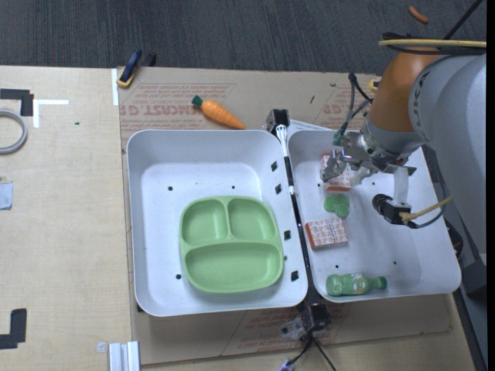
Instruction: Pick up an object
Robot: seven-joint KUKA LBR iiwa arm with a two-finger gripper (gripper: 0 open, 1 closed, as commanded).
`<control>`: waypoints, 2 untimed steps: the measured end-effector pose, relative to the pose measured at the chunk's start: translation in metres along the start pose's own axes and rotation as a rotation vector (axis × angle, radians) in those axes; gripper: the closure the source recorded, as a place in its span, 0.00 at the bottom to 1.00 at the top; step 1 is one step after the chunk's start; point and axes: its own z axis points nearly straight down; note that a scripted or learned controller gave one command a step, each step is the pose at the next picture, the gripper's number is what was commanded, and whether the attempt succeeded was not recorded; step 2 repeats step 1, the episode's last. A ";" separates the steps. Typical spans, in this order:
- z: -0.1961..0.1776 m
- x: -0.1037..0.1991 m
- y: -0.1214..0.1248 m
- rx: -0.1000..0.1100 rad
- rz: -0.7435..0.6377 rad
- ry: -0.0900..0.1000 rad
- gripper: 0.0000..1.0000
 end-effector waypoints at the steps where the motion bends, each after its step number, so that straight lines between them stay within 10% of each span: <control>1: -0.089 -0.030 -0.004 -0.004 -0.303 -0.002 1.00; 2: -0.089 -0.030 -0.004 -0.004 -0.303 -0.002 1.00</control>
